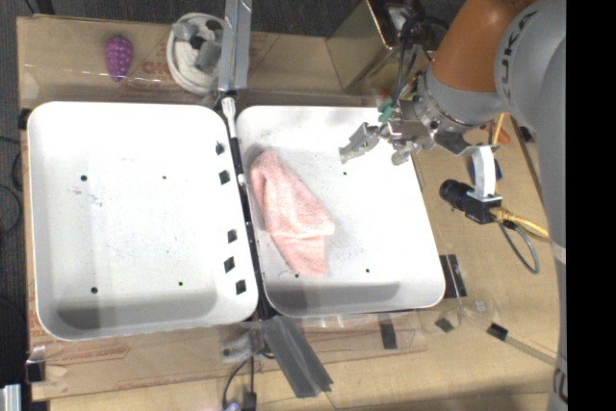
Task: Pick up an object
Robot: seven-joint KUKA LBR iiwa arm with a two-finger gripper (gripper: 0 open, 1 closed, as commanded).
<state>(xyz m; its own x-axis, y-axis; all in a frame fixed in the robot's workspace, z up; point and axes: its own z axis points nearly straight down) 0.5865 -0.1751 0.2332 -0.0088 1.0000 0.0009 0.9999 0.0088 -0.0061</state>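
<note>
A pink cloth (291,213) lies crumpled in the right bin (404,236), against the bin's left wall. Its long axis runs on a slant — from the upper left, near the divider between the bins, down to a broader end at the lower right, near the bin's middle front. It rests flat on the white floor, touched by nothing.

The gripper (357,144) hangs over the bin's back part, up and to the right of the cloth and well apart from it; whether its fingers are parted or closed I cannot tell, and nothing shows between them.

The left bin (125,217) sits beside the cloth's bin, across the divider. Behind the bins, on the brown bench (289,53), lie a purple object (118,56) and a white coil (195,53) — beyond is dark floor.
</note>
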